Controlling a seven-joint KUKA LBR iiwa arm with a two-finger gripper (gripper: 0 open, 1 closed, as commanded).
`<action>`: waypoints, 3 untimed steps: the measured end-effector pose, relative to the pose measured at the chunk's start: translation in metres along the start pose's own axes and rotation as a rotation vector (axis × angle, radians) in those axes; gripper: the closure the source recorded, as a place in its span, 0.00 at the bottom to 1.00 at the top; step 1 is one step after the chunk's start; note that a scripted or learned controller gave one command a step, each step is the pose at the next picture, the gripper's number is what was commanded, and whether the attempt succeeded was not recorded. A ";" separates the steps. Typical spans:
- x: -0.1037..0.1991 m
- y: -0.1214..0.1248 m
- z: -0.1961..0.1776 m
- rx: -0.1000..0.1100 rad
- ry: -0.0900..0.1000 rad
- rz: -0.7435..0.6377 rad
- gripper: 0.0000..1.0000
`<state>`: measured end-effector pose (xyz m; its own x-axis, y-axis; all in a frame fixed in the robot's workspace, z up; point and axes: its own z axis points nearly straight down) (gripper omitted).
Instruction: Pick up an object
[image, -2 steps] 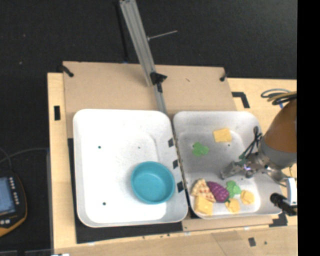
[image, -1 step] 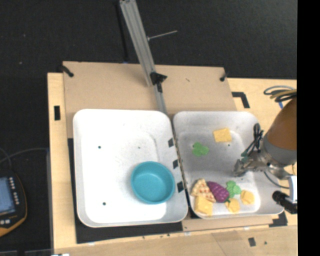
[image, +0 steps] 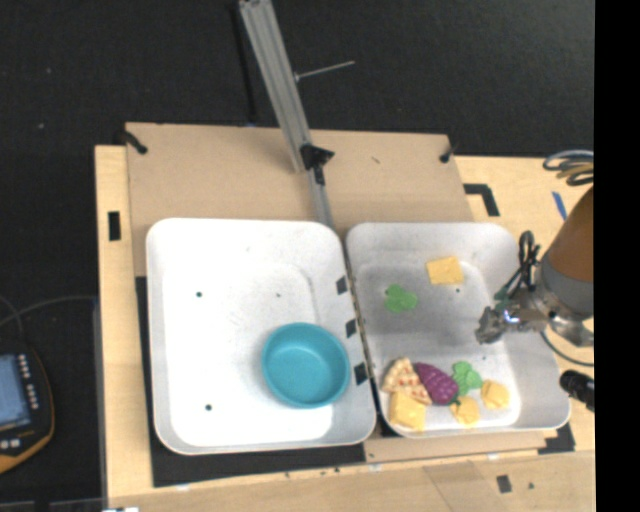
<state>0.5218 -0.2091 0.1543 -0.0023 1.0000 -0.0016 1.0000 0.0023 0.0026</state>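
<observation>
The pincer (image: 492, 325), its grip too blurred to tell, hangs in the right bin (image: 400, 245) above crowded toy food (image: 436, 380), where a descent could nudge pieces aside.

Small toys (image: 440, 385) — clustered along right bin's (image: 470, 245) near edge

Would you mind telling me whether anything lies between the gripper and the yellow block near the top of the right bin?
Nothing visible does. The gripper hangs at the right bin's right side, and bare bin floor separates it from the yellow block. The green piece lies further left, off that line, and the toy cluster sits nearer the bottom edge.
</observation>
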 end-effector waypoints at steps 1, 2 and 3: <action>0.003 0.002 -0.064 -0.007 -0.002 -0.002 1.00; 0.001 0.004 -0.095 -0.004 -0.001 -0.003 1.00; 0.047 -0.001 -0.101 -0.001 0.002 -0.005 1.00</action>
<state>0.5207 -0.1617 0.2548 -0.0070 1.0000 -0.0001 1.0000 0.0070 0.0037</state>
